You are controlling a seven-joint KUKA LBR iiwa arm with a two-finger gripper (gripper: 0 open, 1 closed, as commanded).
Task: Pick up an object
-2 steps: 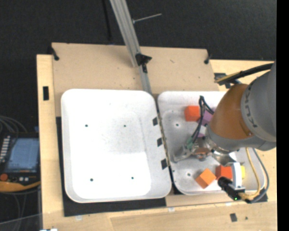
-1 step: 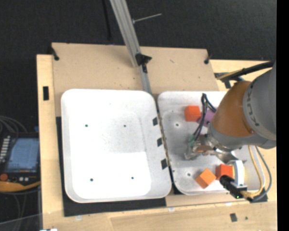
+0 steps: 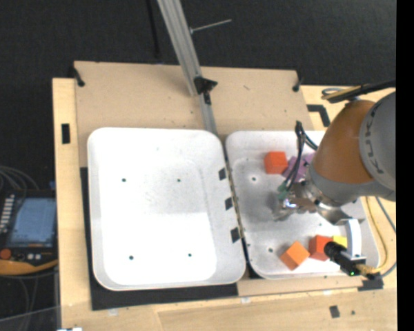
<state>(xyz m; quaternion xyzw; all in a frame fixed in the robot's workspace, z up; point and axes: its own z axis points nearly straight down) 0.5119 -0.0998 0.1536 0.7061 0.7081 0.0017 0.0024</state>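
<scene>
— Two white bins sit side by side on the bench; which one are you working in?

— I am over the right bin, reaching in from its right edge. My gripper hangs low near the bin's middle, over bare floor. Whether it is apart or together I cannot tell, and I see nothing lodged in it.

— Where are the candidates for picking?

— One orange block lies toward the far edge, with a purple piece just beside it, partly under my wrist. Another orange block rests near the front edge, beside a red block and a yellow piece toward the front right corner.

— Why hold there?

— Judging by the layout, I am between the two groups, so either block calls for a short sideways move before descending.

— And the surroundings?

— The left bin shows a plain white floor with a few dark dots. The bench is pale board on a dark floor; a metal pole slants up from the far edge, and a device with a blue screen sits off the left edge
</scene>
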